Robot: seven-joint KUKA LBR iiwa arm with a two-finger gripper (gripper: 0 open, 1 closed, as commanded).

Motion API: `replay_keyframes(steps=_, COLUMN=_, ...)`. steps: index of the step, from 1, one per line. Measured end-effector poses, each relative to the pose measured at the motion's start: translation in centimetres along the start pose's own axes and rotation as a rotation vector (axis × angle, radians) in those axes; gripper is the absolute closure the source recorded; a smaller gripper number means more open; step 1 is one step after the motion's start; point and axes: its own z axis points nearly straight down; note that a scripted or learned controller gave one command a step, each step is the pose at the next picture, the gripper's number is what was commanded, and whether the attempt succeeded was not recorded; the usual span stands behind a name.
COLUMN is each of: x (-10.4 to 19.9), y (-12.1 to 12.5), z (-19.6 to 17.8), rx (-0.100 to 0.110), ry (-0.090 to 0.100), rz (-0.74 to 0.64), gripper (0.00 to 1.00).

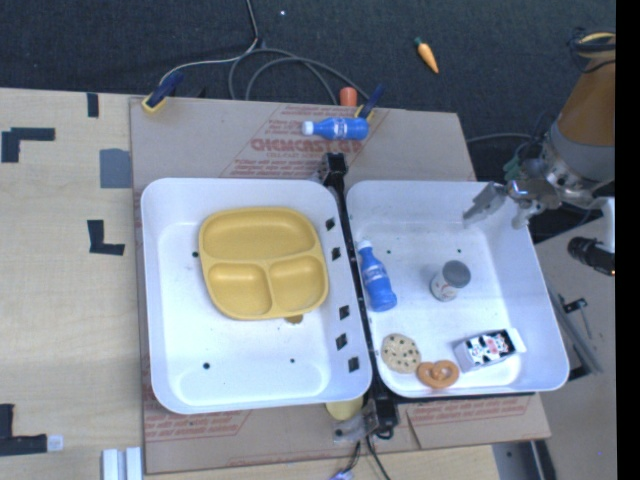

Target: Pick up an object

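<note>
Gripper (pixel 497 206) hovers over the right bin's (pixel 530 268) upper rim, jaws open and empty, staged above the can (pixel 450 280).

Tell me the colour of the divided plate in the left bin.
The divided plate is yellow, seen clearly in the overhead camera view.

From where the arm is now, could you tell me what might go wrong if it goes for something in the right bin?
The gripper sits over the right bin's far rim, so a straight descent could strike the wall. The cookie, pretzel and small box lie close together near the front edge; reaching for one may nudge the others. The blue bottle lies flat against the divider, leaving little finger room, and it might roll.
</note>
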Motion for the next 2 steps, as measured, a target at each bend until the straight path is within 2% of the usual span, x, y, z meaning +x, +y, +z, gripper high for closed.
replay_keyframes(steps=1, x=1.8, y=-3.3, z=12.0, rx=-0.005, ry=-0.002, rz=0.000, gripper=0.00)
replay_keyframes(steps=2, x=-0.7, y=0.9, z=0.5, rx=-0.014, ry=-0.006, rz=-0.002, gripper=0.00)
